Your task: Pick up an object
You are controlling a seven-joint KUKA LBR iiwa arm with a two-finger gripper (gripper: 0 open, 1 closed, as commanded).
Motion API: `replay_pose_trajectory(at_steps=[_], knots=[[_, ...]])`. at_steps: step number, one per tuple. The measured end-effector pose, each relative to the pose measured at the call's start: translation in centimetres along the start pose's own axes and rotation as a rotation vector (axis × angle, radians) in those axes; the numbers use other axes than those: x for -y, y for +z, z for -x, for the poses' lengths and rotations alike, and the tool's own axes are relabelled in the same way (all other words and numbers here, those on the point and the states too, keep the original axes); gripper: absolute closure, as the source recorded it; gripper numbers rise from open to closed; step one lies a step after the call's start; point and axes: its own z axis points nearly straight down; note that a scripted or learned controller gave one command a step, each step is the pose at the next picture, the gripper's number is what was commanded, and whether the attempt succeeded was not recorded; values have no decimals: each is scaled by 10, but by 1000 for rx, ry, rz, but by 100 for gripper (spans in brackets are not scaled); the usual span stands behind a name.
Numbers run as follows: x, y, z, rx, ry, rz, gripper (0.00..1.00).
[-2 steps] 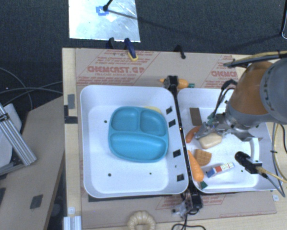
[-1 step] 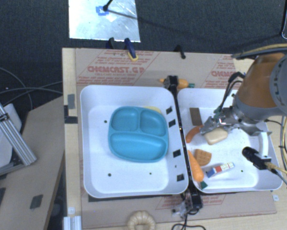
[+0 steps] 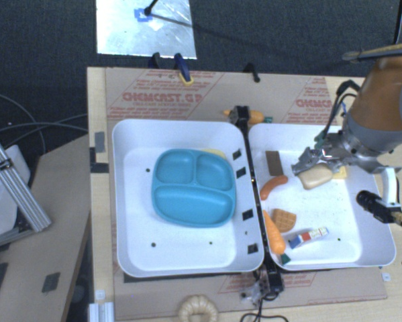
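While the grey arm (image 3: 382,106) reaches in over the right bin (image 3: 372,250), its gripper (image 3: 318,163) sits low above a pale tan, bread-like object (image 3: 316,177), which lies in the upper middle of that bin. The metal fingers (image 3: 307,161) are right at the object's top edge, touching or nearly touching it, but whether they are spread or pinching it I cannot tell (the metal parts blur together against the white floor).

Just to the camera's left of the fingers stands a small brown block (image 3: 273,162), and below that, a little further from the fingers, lies an orange-red sausage (image 3: 274,184), slanted. Below the fingers, toward the near edge of the bin, rests a waffle-like piece (image 3: 284,219), and beside it a small tube with red, white and blue bands (image 3: 308,236). An orange carrot (image 3: 274,235) lies along the bin's left wall, well apart from the fingers.

Far to the left of the fingers, in the left bin (image 3: 130,247), a blue divided plate (image 3: 192,186) lies flat, with a pale yellow thing (image 3: 216,153) peeking from behind its upper edge. Both bins rest on a cardboard sheet (image 3: 154,96) on the bench (image 3: 53,180).
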Motion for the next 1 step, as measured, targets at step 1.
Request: replay_pose_trajectory(at_steps=[1], knots=[[-1,-21,0,-1,0,-4,100]])
